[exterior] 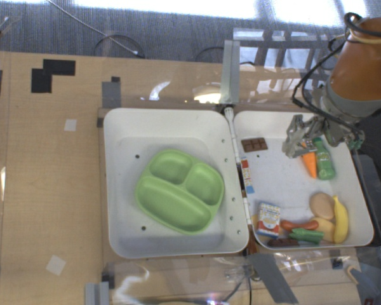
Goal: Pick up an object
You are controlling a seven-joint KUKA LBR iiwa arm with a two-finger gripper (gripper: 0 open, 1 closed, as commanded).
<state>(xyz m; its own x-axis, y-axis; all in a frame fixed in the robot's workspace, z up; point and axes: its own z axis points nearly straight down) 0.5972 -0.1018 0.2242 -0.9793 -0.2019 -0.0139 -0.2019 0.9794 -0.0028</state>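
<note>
Green and orange, the bottle (324,159) and carrot (310,164) lie side by side in the upper part of my right bin (274,170), just under the pincer (303,138). I cannot tell whether it is spread or closed, and I see nothing gripped in it, so I judge the pick not yet made: closing and lifting remain. Along the bin's near edge sit an egg (321,204), a banana (340,220) and a small carton (268,218). A green divided plate (180,190) fills the left bin (120,170) on the counter (44,189).
</note>
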